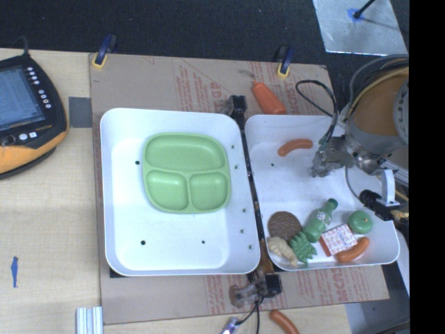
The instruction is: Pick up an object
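- The gripper [325,164] hangs low inside the right bin [278,186], near its far end, just right of a small sausage [295,146] lying on the bin floor. Whether it is open or closed cannot be told from this angle, and nothing is seen held in it.
- The arm [379,113] reaches in from the right, its grey wrist and orange band bulking over the bin's right wall, the tool pointing down and slightly leftward. A black cable loops around the wrist.
- Likely risk: the sausage sits beside the gripper, not under it, so a close here may catch only air or nudge the sausage toward the wall.
- Other candidates crowd the near end of the same bin: a green bottle [320,220], a green round fruit [360,222], a red-and-white packet [338,239], a brown disc [284,223] and a second sausage [352,250]. They touch or overlap, so a grasp there may slip or drag a neighbour.
- The left bin [118,186] holds a green divided plate [186,172], flat and wide, probably hard to pinch.
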You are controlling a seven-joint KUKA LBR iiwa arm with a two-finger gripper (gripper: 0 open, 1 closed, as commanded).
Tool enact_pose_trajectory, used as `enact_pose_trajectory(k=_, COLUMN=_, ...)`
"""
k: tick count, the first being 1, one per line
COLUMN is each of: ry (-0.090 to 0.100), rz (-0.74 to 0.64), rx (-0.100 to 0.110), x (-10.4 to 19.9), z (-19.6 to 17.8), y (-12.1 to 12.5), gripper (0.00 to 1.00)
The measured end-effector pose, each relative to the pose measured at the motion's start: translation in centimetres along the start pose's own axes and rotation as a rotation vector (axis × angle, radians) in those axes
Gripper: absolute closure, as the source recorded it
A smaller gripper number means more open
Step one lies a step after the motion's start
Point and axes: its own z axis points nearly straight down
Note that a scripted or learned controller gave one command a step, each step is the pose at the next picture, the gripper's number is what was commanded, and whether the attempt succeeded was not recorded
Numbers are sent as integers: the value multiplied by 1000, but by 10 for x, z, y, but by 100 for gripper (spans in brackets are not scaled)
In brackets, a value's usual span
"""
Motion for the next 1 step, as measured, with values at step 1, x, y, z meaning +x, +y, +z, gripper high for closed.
enact_pose_trajectory(k=1, ry=1, rz=-1, rx=-3, x=25, z=-82, y=4, gripper=100)
